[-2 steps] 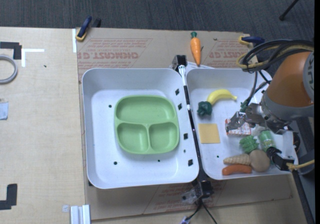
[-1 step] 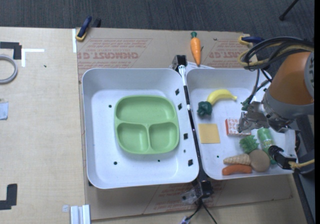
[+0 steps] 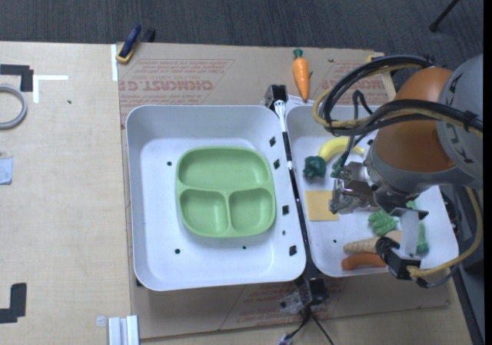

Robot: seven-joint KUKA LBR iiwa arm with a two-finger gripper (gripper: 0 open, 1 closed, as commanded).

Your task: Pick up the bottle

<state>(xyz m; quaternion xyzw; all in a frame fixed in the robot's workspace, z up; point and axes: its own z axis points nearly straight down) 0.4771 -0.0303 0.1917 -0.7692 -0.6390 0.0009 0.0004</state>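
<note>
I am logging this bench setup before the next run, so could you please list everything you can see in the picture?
Bins: two, white, side by side on the bench.
Divided plate: one, light green, three compartments, in the left bin.
Toy carrot: one, orange, on the cardboard above the bins.
Banana: one, yellow, in the right bin's upper part.
Broccoli piece: one, dark green, beside the banana.
Flat slice: one, yellow, right bin, by the divider.
Sausage-like item: one, red-orange, right bin's lower edge.
Tape roll: one, grey, far left.
Clip: one, blue and yellow, at the cardboard's top corner.
Gripper: one, metallic, low over the right bin.
</note>
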